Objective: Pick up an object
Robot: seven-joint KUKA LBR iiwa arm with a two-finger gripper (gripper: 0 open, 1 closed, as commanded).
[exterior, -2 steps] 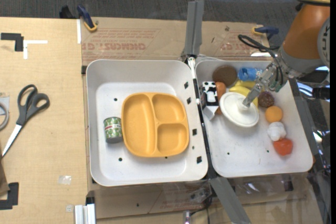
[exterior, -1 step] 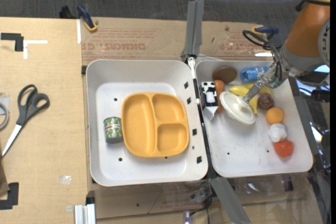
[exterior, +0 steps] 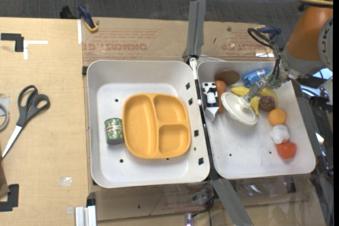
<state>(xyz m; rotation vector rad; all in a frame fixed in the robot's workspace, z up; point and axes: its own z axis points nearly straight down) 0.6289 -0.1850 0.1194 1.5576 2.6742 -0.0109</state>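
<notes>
The objects lay heaped in the right bin (exterior: 233, 164), most of them crowded at its far end, directly beneath and around the claw (exterior: 258, 87). The claw hung low over that heap, its tip among a blue item (exterior: 253, 76), a yellow banana-like piece (exterior: 241, 91) and a dark round fruit (exterior: 266, 103); whether it was open, closed or gripping anything could not be told, since the clutter hid its tip.

Just to the left of the claw lay a white, dish-like object (exterior: 238, 108), tilted, and beyond that a black-and-white item (exterior: 211, 98) against the bin's left wall, with a brown object (exterior: 226, 77) and an orange-red one (exterior: 220, 87) near it. Nearer the camera than the claw sat an orange ball (exterior: 277, 116), then a white ball (exterior: 279, 134), then a red fruit (exterior: 286, 150), in a loose line along the right side.

Well to the left of the claw, the left bin (exterior: 100, 166) held a yellow divided plate (exterior: 156, 125) with a small green can (exterior: 113, 130) just beside its left edge. Farther left again, scissors (exterior: 26, 111) rested on the wooden bench (exterior: 42, 166).
</notes>
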